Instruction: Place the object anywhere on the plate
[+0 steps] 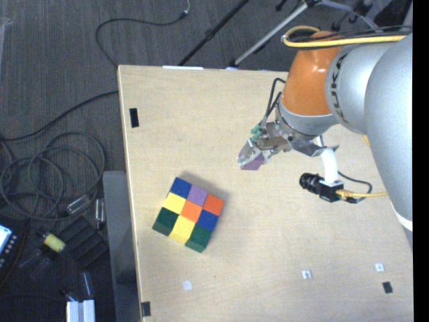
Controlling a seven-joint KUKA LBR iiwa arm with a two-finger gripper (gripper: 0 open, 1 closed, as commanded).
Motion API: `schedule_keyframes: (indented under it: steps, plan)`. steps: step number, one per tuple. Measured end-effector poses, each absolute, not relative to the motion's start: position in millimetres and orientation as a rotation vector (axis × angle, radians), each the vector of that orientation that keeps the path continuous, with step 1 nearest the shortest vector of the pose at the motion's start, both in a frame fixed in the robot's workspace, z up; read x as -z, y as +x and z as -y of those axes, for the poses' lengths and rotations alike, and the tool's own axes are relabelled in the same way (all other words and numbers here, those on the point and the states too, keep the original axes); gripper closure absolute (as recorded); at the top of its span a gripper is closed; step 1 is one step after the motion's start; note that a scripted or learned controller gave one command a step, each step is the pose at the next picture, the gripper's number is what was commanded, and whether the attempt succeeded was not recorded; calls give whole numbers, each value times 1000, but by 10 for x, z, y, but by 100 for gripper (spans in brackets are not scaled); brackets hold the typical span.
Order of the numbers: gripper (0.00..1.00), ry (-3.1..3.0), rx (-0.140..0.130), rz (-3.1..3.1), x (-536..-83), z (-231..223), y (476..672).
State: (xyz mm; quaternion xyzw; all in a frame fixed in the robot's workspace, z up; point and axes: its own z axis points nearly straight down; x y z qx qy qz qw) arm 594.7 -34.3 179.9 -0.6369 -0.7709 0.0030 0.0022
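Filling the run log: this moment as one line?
gripper over table | colored cube on table, apart from gripper | not held

Blk cables (40,163) on carpet (53,59), L side

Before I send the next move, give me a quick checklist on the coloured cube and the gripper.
1. Coloured cube lies flat and fully on the bench, near the bench's left edge in the view: ok.
2. Gripper has the cube in its grasp: not ok. The cube lies apart from it, lower left in the view.
3. Bare bench between gripper and cube, nothing in the way: ok.
4. Cube's top face open to an approach from above: ok.
5. Small purple and green bits at the gripper tip, part of it or a carried thing: cannot tell.
6. Where to set the cube down: cannot tell.
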Motion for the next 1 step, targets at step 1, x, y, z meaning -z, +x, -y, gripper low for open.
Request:
schedule_keyframes:
  steps: [1]
  plan:
    - [100,-2051,-9,2371,-1798,23,5650]
